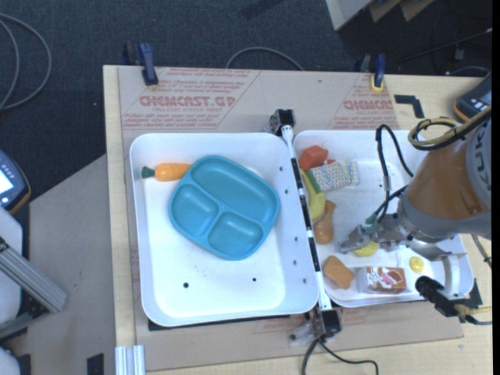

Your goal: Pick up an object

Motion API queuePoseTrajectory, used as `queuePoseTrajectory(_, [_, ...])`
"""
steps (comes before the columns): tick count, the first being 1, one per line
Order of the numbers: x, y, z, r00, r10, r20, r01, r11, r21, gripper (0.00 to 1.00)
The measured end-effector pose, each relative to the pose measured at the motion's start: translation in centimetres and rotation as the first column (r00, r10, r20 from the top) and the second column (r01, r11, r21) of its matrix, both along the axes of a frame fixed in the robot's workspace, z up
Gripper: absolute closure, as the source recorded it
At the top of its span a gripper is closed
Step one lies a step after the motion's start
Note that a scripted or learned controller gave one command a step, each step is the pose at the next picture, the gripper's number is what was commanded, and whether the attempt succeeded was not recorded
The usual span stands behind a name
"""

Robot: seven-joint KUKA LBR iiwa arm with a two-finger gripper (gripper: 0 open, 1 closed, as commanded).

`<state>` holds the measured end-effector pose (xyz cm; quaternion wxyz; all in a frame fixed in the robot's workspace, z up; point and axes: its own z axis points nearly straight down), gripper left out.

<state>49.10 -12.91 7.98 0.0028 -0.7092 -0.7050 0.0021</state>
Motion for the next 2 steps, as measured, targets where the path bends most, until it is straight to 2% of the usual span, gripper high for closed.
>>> queuePoseTrajectory(1, [0.3, 0.3, 1.5, 1.0, 0.005, 0.009, -0.005, 1.0, -0.002, 1.0])
queuePoseTrajectory(2, [1.6, 7.3, 11.0, 1.0, 0.015, 0.017, -0.015, 1.0, 0.0, 1.0])
